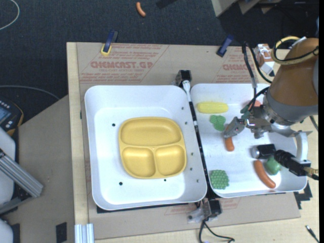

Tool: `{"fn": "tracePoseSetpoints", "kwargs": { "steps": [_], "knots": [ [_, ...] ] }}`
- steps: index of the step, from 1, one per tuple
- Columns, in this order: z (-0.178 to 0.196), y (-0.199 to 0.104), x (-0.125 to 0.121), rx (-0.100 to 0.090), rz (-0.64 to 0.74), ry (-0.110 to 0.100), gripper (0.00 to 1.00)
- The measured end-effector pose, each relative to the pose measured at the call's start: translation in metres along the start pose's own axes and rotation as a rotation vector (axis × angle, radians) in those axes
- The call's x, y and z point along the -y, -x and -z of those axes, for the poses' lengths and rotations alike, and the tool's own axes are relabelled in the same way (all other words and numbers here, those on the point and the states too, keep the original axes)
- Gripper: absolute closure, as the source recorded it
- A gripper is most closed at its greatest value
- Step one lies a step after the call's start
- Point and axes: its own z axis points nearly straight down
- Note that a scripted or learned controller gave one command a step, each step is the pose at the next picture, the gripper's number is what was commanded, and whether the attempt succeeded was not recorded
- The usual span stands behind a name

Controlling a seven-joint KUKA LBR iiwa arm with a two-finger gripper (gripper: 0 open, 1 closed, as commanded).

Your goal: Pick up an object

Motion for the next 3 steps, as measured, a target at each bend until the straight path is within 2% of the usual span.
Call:
{"fn": "tracePoseSetpoints", "kwargs": {
  "steps": [1,2,3],
  "knots": [
    [0.006,0.000,-0.003,0.001,0.002,0.012,0.00],
    [-0.058,-0.002,0.000,-0.001,0.002,0.004,0.00],
    [-0.105,-0.003,0.000,0.000,0.001,0.007,0.00]
  ]
}}
